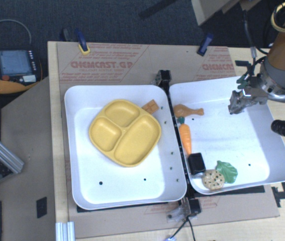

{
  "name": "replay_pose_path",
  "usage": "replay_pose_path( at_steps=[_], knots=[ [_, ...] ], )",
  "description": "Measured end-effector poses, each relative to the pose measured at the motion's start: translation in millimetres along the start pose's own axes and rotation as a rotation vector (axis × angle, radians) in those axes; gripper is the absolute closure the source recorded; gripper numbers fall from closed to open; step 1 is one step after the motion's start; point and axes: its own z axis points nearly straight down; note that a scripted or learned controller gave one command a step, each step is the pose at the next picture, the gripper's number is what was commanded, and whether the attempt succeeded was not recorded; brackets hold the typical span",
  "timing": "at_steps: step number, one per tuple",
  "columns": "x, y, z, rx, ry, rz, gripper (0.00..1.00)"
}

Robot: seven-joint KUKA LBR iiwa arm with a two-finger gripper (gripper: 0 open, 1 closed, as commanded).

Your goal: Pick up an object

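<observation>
Claw (236,106) above right bin, carrot (185,138) well left

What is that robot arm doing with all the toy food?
The arm's gripper hangs over the far right part of the right bin, and nothing shows between its fingers. The toys lie along that bin's left and near side: a chicken drumstick, a carrot, a black block, a cookie and a green leafy piece. The left bin holds a yellow divided plate with a small brown piece at its edge. Nothing is picked up yet.
</observation>
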Motion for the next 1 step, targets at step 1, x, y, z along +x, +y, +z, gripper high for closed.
replay_pose_path(
  at_steps=[1],
  knots=[
    [60.3,-12.3,-0.6,0.001,0.001,-0.002,1.0]
  ],
)
